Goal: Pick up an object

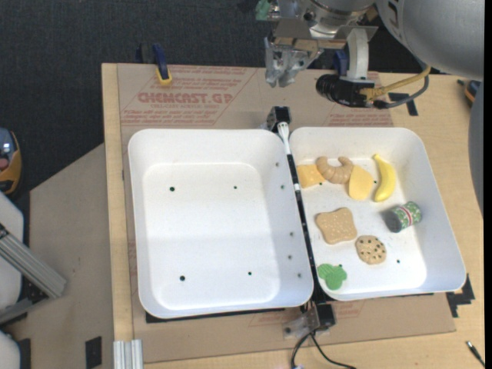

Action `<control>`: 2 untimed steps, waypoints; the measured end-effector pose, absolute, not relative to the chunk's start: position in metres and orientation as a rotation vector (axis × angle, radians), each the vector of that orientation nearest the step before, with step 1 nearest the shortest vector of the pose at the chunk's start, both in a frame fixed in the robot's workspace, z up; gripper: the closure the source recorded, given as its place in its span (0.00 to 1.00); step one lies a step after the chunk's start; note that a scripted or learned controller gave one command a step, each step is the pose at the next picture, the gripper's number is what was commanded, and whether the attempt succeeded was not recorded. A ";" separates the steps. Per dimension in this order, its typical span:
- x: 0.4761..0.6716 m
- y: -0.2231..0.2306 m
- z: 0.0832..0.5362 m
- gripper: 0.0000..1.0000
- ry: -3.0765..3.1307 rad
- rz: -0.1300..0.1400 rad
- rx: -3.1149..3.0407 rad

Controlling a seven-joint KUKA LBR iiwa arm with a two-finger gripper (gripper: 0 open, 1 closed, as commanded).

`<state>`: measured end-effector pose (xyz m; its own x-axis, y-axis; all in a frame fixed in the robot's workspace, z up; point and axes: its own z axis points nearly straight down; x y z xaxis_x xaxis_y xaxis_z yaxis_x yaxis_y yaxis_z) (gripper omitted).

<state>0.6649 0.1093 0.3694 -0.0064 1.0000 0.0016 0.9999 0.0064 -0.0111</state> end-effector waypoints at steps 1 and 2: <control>0.665 0.143 0.324 1.00 -2.221 0.009 -2.213; 0.613 0.232 0.278 1.00 -2.227 0.009 -2.204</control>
